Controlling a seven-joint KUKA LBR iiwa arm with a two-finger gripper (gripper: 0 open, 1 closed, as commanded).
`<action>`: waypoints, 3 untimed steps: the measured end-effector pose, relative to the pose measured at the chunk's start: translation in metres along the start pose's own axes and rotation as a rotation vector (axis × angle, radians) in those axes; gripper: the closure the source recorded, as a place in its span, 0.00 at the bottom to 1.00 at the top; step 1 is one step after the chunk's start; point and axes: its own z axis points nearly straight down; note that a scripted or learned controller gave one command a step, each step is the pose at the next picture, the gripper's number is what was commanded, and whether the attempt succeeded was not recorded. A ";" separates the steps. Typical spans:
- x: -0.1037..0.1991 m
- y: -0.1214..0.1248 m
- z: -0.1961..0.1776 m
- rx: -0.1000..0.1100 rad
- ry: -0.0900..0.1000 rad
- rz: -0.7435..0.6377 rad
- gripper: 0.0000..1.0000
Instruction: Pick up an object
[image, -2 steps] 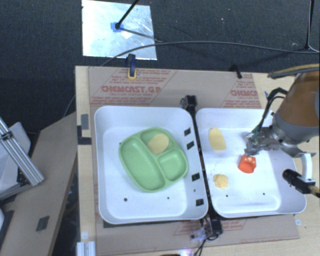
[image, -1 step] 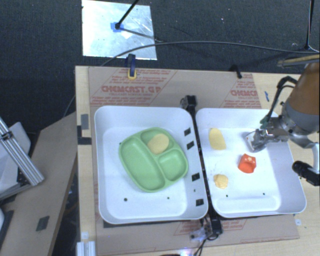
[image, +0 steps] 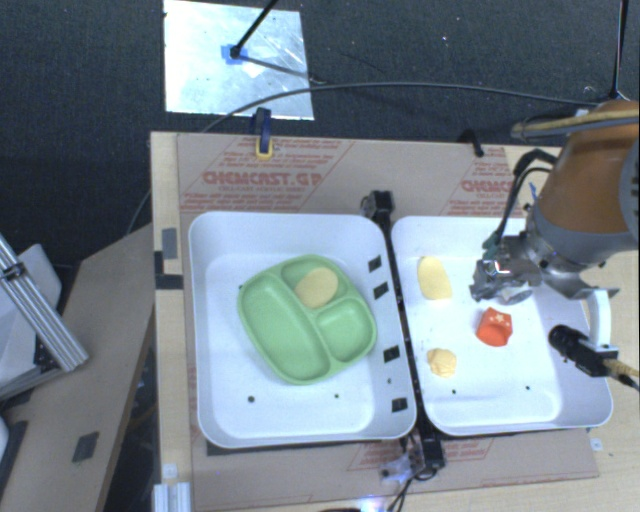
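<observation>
Taking the small red block by its flat sides, you will find it light and stiff; I cannot tell the claw state.

Two white bins sit side by side on a printed board covering the desk. A blue-handled clamp grips the board's far edge; behind it lies what may be a foil sheet.
</observation>
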 end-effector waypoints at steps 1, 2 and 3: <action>0.054 -0.003 0.011 0.001 0.000 0.002 1.00; 0.116 -0.005 0.016 0.001 0.000 0.001 1.00; 0.169 0.002 0.013 0.000 0.000 0.000 1.00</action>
